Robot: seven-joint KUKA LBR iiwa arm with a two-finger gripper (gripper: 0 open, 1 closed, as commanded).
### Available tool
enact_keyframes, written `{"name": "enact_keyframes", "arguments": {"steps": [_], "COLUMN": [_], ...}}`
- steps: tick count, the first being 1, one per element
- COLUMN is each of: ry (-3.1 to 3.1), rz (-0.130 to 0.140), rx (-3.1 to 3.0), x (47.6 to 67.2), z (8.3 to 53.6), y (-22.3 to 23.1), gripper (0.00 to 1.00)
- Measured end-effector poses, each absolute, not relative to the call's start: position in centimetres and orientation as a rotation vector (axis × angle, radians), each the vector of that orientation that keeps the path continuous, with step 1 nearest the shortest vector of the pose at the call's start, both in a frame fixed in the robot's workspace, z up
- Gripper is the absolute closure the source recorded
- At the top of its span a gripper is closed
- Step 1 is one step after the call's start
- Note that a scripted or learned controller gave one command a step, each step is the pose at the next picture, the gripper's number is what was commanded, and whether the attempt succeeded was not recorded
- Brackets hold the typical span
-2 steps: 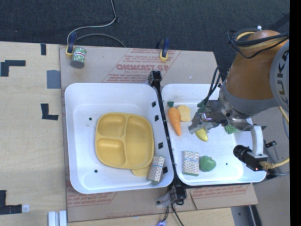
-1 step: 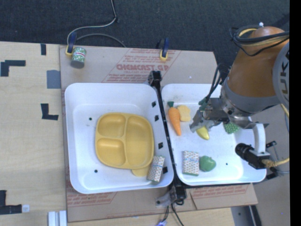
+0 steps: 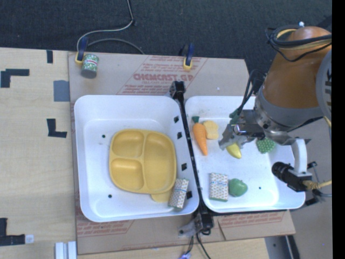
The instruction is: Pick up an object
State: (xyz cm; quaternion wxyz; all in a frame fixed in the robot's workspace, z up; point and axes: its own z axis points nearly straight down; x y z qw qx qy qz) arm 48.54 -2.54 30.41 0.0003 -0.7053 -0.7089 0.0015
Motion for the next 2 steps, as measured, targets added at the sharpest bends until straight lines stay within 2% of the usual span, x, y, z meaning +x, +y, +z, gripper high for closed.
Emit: {"name": "enact_keyframes", "arguments": {"steps": [2], "ry": [-2.228], "rz": [0.008], "rx": [-2.213], "x": [48.61], "z": [32.31], "y": [-2.49], "gripper": [1.0]}}
